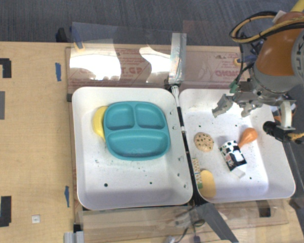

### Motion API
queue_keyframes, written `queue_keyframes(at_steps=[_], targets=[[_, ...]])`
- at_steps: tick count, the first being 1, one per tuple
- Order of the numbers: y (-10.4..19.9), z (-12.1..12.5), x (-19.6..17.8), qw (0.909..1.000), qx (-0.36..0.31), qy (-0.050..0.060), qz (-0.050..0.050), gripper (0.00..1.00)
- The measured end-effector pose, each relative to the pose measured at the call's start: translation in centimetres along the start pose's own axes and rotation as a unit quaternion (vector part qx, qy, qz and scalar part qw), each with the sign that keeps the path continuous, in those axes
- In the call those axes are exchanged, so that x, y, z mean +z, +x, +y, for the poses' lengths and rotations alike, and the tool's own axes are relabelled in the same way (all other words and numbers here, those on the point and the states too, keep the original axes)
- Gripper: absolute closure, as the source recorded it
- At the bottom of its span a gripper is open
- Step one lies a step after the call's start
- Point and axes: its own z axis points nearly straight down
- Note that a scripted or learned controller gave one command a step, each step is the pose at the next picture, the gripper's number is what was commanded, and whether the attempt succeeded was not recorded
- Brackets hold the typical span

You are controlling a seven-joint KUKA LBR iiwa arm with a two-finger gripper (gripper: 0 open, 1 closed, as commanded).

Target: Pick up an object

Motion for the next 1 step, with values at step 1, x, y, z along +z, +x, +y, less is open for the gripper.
queue_keyframes(at_steps=[1], targets=[[-2.82,-6.06,2.99,0.9998,0.021,0.001,0.0,0.0]])
